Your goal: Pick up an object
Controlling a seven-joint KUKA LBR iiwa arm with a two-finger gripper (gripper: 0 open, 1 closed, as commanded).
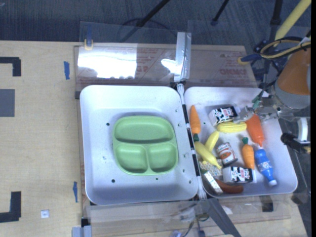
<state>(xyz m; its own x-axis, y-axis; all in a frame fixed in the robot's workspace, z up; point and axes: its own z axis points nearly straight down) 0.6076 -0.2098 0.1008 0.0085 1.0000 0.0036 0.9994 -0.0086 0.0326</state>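
Reaching in from the right, the arm (295,78) hangs over the far right part of the right bin (291,181), and the gripper (257,107) sits low among the clutter there; whether it is apart or together cannot be told, since its tip is small and blurred against the items beneath. I judge this to be the approach or grasp step, with nothing visibly lifted yet. The likeliest target is the orange carrot-like piece (255,129) just beside the tip, on its near side, lying tilted with one end pointing toward the far side. It is a smooth, tapered orange shape, probably slippery plastic, and it lies close to the yellow corn (232,127) on its left and the small carton (223,114) farther left. Next, the tool would need to settle squarely across the narrow width of the piece and close without nudging those neighbours. Nearer in the same bin lie a blue bottle (264,166), a second small carrot (248,155), a can (226,153) and bananas (207,149). The left bin (94,132) carries a green divided tray (145,143), well apart from the action.
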